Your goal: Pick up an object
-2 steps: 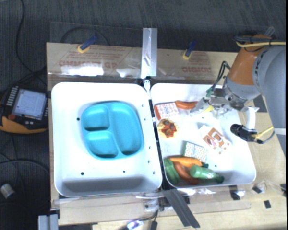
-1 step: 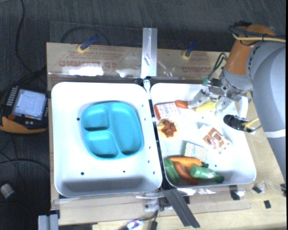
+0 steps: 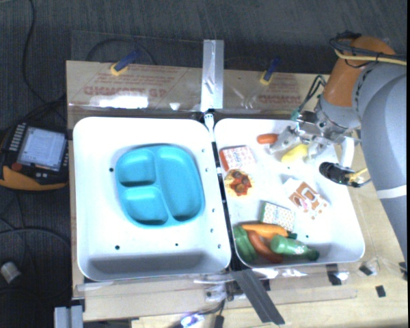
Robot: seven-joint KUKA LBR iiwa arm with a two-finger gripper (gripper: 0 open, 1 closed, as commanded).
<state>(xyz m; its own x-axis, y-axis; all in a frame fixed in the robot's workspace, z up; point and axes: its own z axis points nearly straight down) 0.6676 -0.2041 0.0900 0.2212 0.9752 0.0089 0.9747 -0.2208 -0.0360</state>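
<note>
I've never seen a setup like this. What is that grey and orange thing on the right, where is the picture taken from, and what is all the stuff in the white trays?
The picture comes from one camera fixed above the bench, looking down at a slant. The grey machine with the orange band is a robot arm reaching in from the right. At its tip is a two-finger gripper, its "hand", low over the right white bin, close to a small yellow object and a small orange-red piece. I cannot tell whether it holds anything.

The left white bin holds a blue plastic divided plate. The right bin holds small patterned packets and toy vegetables, including an orange carrot and a green piece.
</note>
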